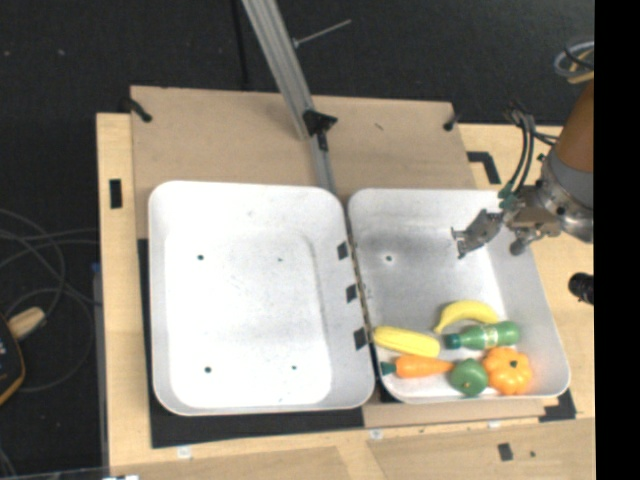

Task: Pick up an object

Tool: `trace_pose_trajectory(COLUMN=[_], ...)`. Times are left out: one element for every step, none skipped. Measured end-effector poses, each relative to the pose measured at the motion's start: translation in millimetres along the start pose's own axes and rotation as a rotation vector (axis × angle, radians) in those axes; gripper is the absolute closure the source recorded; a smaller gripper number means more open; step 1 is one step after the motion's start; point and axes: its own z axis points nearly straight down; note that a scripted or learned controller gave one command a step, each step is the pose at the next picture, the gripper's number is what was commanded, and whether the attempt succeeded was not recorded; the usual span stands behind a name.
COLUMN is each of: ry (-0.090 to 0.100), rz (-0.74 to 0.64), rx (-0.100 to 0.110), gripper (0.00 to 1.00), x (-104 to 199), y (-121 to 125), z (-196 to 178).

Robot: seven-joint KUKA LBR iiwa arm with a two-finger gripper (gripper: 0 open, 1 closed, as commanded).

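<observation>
Several toy foods lie at the near end of the right bin: a banana, a yellow corn cob, a green bottle, a carrot, a green pepper and an orange pumpkin. My gripper hangs over the far right part of that bin, well above and behind the pile. Its fingers stand open with nothing between them.
The left bin sits beside the right one, joined at a hinged middle edge. A slanted metal post rises from the bench behind the bins. Cables lie on the dark floor at the left.
</observation>
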Motion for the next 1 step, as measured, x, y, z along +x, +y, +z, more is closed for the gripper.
trace_pose_trajectory(ry=[-0.001], rz=[0.003], rx=[0.003], gripper=[0.0], x=[-47.0], y=[-14.9], z=[158.9])
